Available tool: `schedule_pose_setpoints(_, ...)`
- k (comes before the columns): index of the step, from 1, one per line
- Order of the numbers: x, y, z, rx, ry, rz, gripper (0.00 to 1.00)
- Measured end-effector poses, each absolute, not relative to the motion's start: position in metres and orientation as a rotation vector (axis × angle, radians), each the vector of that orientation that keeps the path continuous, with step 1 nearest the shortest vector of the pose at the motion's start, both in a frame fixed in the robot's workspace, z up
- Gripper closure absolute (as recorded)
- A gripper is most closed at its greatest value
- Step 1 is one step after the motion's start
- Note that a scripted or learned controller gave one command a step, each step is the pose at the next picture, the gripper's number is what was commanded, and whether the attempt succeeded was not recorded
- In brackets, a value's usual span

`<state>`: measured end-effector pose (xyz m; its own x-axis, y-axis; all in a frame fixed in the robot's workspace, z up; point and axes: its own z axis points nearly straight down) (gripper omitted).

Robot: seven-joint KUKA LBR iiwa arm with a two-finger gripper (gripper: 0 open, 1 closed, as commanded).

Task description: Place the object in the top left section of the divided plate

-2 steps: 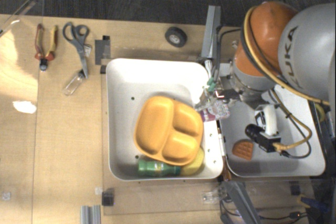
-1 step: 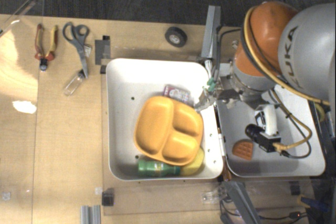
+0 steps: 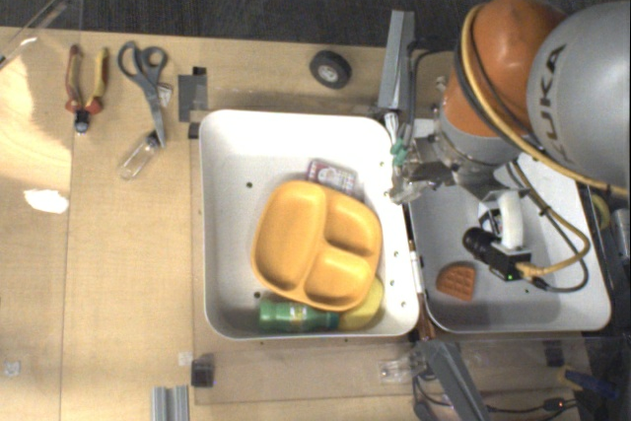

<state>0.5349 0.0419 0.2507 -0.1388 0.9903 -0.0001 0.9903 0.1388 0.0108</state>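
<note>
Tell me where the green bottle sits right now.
The green bottle lies on its side in the left bin, along its near wall, partly tucked under the yellow divided plate.

The yellow divided plate (image 3: pixel 317 256) hides most of a green bottle (image 3: pixel 294 315) and a dark packet (image 3: pixel 332 175).

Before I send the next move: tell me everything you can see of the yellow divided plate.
The divided plate is yellow, looks like glossy plastic, rounded, with raised ridges splitting it into three sections, none holding anything. It sits rotated in the left bin, apparently resting on other items: a green bottle and a yellow object poke out under its lower edge, a dark packet at its upper edge.
</note>
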Motion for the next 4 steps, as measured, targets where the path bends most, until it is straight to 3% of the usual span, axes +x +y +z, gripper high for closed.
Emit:
schedule_pose_setpoints(1, 0.558, 0.003, 0.327, 2.009, 2.408, 0.007, 1.0)
schedule_pose_setpoints(2, 0.605, -0.096, 0.317, 1.96, 2.449, 0.002, 1.0)
schedule_pose_setpoints(3, 0.669, -0.161, 0.262, 2.049, 2.378, 0.0, 1.0)
schedule_pose_setpoints(4, 0.669, -0.205, 0.25, 2.082, 2.346, 0.001, 1.0)
